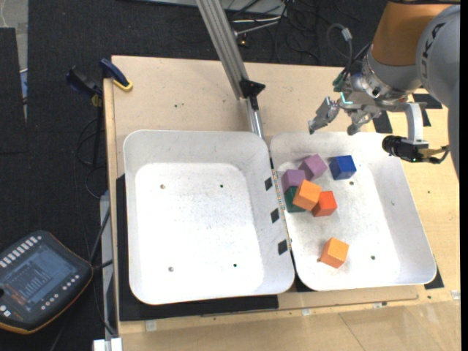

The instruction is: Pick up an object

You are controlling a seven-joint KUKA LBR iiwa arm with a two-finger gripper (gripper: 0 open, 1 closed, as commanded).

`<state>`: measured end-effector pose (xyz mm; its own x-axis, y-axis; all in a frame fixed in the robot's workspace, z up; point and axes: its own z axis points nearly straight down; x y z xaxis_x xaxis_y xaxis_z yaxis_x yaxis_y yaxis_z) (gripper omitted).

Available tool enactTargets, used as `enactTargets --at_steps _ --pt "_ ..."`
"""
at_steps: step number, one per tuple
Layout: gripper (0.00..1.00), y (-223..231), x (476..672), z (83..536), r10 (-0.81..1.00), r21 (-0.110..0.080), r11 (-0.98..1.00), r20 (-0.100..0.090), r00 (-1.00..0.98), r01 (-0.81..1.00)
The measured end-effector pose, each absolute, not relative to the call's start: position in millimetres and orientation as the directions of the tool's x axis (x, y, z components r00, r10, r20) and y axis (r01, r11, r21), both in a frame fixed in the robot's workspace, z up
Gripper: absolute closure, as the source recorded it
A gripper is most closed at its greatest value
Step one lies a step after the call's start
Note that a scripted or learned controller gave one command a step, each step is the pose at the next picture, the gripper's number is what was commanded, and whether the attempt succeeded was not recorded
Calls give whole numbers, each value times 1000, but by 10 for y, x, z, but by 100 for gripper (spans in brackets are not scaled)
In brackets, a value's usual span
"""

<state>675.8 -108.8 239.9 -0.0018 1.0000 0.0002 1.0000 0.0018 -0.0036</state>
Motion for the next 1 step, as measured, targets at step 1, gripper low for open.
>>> enactTargets --at_steps 1 --pt "0 -1089 6765 2420 1000 0 3 -1 -3 1000"
